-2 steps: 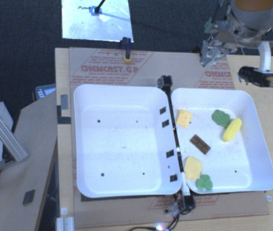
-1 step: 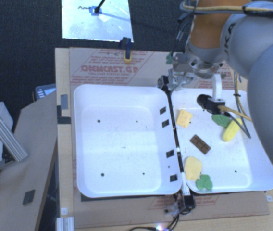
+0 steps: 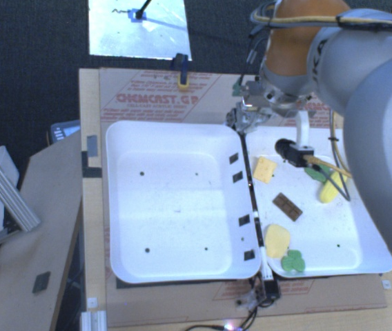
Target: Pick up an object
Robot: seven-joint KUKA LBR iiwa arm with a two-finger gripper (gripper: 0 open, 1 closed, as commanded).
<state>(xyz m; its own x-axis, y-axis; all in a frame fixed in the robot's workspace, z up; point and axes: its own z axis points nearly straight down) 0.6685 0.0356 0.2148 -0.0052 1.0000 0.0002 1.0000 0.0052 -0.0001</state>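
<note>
grey arm with orange band [image 3: 334,54] reaches in from right over the right shallow white bin [image 3: 361,254]; left shallow white bin [image 3: 175,205] beside it; pincer [image 3: 250,116] at the bins' far junction, can't tell its state; in right bin: pale yellow square piece [image 3: 264,170], yellow rounded piece [image 3: 277,240], brown flat bar [image 3: 287,207], green clover-shaped piece [image 3: 292,261]

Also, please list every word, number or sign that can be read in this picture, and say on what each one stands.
"CHEMCAST GP": red print on the brown board behind the bins; the letters are faint, so this reading is not certain.
Red print on the board's front edge, below the bins: too blurred to read.
Nothing readable on the left bin, the right bin or the arm.
</note>
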